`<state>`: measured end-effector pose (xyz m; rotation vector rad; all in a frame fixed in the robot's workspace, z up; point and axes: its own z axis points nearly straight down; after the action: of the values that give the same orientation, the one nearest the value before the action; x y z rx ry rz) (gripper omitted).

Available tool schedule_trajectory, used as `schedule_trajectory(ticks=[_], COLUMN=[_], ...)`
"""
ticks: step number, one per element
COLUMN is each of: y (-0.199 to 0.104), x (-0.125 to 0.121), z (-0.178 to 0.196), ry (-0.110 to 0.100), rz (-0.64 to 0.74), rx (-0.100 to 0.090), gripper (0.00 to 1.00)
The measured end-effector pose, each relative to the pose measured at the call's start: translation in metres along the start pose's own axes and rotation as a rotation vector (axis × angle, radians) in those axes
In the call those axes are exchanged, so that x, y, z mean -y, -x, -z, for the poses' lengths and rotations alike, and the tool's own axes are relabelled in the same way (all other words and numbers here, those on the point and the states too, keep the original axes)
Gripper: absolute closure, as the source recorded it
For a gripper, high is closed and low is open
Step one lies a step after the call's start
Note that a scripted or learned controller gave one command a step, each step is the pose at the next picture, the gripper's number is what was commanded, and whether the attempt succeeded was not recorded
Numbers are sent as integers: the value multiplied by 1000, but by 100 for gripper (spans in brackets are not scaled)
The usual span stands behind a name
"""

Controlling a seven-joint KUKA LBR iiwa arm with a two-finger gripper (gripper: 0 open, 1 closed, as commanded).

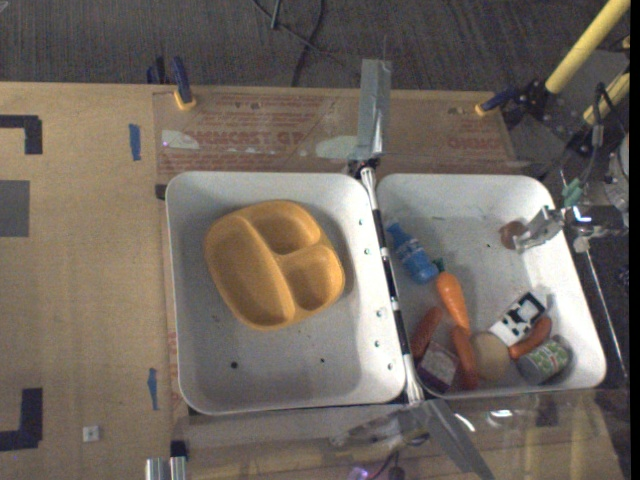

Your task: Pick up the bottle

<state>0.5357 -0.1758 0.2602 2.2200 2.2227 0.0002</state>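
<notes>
The bottle (412,254) lay on its side in the right bin (470,193), close against that bin's left wall and nearer its far edge than its near one. Its long axis ran slantwise, from the far-left toward the near-right; one end pointed at the bin's far-left corner, the other at the carrot (452,299) just beside it. It was a small blue bottle with a paler band around its middle and a touch of green at its near-right end. Which end bore the cap I could not tell. My pincer (530,232) hung over the right bin's far-right part, well apart from the bottle, near the right wall. Whether my pincer was spread or pressed together I could not tell; it showed as a pale, blurred shape with a brownish patch at its tip. Along the bin's near edge lay a cluster of toy foods: two sausages, a round tan piece, a black-and-white box (522,315) and a small can (545,361). The left bin (200,368) carried an orange divided plate (274,262) toward its far-middle part.
</notes>
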Motion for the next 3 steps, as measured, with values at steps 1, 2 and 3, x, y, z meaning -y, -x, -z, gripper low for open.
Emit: schedule_trajectory(ticks=[1, 2, 3], y=[-54, -71, -71], x=[-67, -75, -75], z=[-95, -162, -152], ry=[-1, 8, 12], rz=[102, 248, 246], rx=[0, 6, 5], gripper=[0, 0, 100])
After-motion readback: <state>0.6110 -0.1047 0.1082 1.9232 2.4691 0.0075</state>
